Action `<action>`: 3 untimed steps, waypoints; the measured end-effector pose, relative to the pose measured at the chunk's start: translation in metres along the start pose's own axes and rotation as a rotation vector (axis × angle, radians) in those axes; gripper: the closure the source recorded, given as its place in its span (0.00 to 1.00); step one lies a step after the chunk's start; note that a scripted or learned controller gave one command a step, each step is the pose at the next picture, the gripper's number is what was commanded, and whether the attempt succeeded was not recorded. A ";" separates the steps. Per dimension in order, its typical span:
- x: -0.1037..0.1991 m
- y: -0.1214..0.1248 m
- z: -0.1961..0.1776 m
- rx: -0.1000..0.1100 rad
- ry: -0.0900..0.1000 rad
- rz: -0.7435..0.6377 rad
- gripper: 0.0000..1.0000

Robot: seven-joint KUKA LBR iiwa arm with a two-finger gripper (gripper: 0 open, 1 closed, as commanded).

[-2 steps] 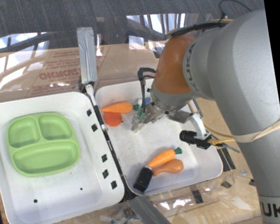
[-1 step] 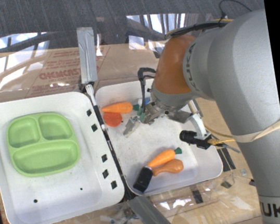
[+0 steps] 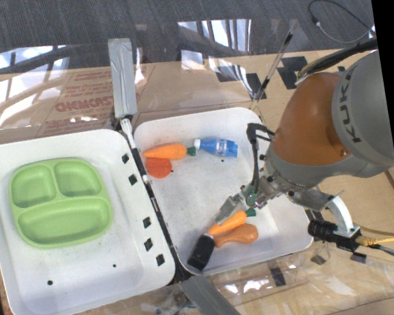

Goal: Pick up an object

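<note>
Lying just left of the end effector [image 3: 243, 203], carrot [image 3: 229, 223]; grip state unclear.

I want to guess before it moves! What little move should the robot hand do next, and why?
Probably drop a little lower and close. The gripper sits in the right bin, right over the green top of the small carrot, beside the brush. I can't see anything held between its fingers, so the carrot looks like the nearest thing to grab.

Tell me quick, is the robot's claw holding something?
Gripper: low in the right bin, at the small carrot's green end; open, shut or holding cannot be told.
</note>
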State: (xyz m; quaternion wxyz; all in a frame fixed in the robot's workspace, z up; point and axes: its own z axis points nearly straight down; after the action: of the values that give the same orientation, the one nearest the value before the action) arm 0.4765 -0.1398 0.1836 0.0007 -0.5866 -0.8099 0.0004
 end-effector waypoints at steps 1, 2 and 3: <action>0.011 0.006 0.090 -0.006 -0.003 0.133 0.00; 0.016 0.082 0.093 0.002 0.001 0.152 0.00; 0.016 0.082 0.093 0.002 0.001 0.153 0.00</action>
State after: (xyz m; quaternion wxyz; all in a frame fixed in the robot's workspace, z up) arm 0.5488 -0.0992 0.0908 0.0016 -0.6467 -0.7627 0.0012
